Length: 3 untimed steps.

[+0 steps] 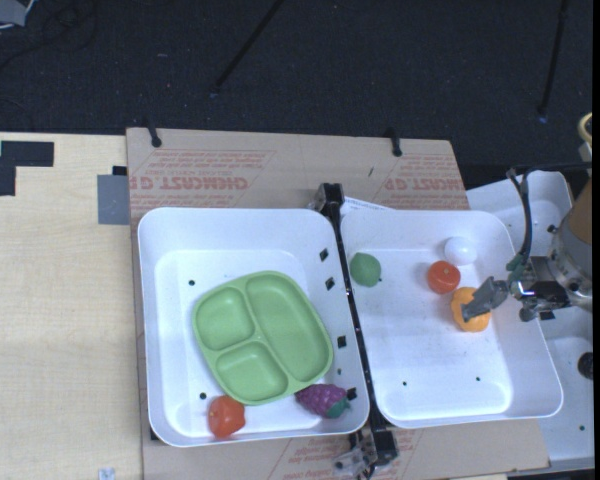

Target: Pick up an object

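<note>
camera view: the claw [483,302] reaches in from the right edge of the right bin [520,393], its dark fingers set against an orange toy [470,314] — whether they are spread around it or closed on it i cannot tell. the orange toy lies right at the claw's tip; a red ball [442,276] sits just beyond it, a white ball [460,250] beside that, and a green ball [365,268] well beyond. to do this well, i'd centre the fingers over the orange toy, clear of the red ball, close firmly — then lift straight up.
</note>
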{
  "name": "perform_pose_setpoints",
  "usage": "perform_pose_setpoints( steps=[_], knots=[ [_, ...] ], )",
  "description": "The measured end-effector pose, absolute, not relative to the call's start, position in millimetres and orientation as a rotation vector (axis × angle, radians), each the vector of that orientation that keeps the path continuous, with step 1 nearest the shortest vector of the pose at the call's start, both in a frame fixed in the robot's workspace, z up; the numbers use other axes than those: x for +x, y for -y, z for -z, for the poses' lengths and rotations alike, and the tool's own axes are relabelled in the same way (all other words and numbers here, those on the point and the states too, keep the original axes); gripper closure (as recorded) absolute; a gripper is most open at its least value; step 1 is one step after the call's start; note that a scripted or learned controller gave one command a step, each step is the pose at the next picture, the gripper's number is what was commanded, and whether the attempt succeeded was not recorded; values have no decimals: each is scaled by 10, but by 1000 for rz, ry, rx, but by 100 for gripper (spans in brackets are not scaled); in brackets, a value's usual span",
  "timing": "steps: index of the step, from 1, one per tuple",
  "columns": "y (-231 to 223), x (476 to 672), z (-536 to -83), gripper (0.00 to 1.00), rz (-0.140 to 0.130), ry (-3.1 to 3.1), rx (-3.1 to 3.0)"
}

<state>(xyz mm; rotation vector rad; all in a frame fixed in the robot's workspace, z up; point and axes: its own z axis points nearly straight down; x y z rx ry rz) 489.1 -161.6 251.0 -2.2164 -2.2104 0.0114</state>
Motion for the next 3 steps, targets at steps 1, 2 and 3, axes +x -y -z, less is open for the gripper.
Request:
perform_pose_setpoints(
  steps=[1,2,3],
  knots=[
    [1617,4913,-2564,0,-2,2220,-2221],
    [1665,4986,-2065,0,-5,2217,-2217],
    [1596,4977,-1614,0,-5,2216,-2216]
  ],
)
